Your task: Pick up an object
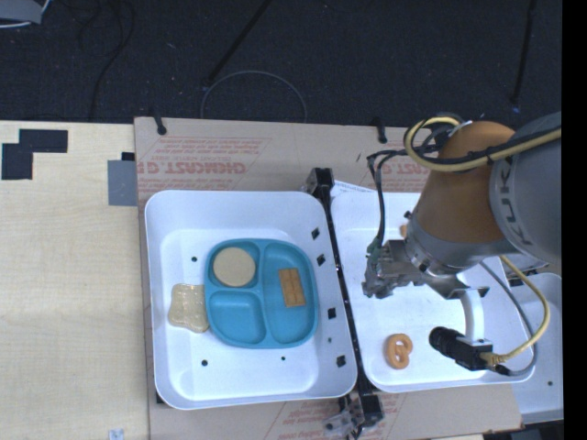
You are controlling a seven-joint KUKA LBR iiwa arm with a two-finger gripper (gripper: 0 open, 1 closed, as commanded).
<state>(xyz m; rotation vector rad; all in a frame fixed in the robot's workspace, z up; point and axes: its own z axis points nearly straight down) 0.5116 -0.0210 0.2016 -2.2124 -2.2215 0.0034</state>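
Altogether 2 bins; 1 pretzel; 1 tray

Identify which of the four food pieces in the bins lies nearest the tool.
The orange pretzel: it alone lies in the right bin, just below the tool. The round cracker, rectangular biscuit and pale piece lie in the left bin.

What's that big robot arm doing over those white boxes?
The arm is reaching into the right bin to try to pick something up. Its claw hangs over the bin floor, above a small orange pretzel, but it isn't holding anything I can see. In the left bin sits a blue tray with a round cookie and a cracker in it, and a pale yellowish piece lies beside the tray.
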